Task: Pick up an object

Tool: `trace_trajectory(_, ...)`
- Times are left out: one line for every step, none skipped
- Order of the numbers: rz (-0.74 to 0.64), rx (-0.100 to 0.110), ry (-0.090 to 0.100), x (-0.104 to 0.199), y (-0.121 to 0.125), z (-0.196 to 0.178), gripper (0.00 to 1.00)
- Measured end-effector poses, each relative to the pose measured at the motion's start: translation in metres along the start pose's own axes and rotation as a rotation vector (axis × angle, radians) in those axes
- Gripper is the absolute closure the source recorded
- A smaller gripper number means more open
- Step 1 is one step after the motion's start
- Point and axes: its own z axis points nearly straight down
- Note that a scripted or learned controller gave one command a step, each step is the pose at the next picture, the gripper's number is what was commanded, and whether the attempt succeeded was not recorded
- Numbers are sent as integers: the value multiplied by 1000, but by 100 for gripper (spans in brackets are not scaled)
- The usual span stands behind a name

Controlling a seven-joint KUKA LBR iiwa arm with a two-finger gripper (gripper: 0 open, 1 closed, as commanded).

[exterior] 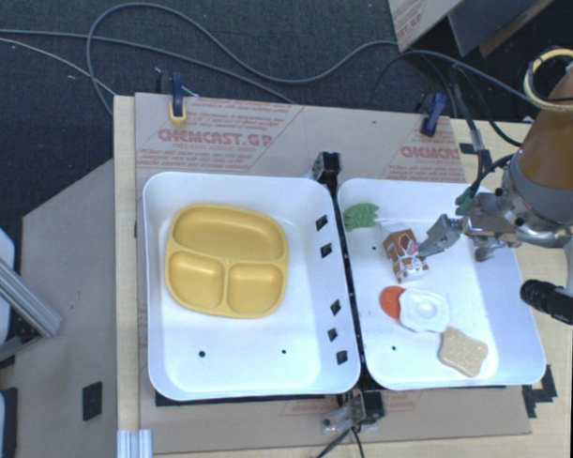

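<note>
Leftmost on the worktop (126,265), a bin (153,294) holds a yellow divided plate (227,260). Across the right bin (518,325) lie a green leafy piece (360,216), a small brown-and-white gingerbread house (404,255), a red slice (391,301) touching a fried egg (423,310), and a tan toast slice (462,352). Just right of the house, touching its far corner, the fingers (439,237) angle down; whether they are open or closed I cannot tell.

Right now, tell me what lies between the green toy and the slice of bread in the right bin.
In the camera view, a small brown house toy, then a fried egg with a red piece beside it, lie between the green toy and the bread.
</note>
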Motion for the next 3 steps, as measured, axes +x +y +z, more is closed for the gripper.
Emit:
trace_trajectory(2,6,1,-3,-9,56,0)
trace_trajectory(1,8,2,0,-13,120,0)
trace_trajectory(1,5,1,2,-14,162,0)
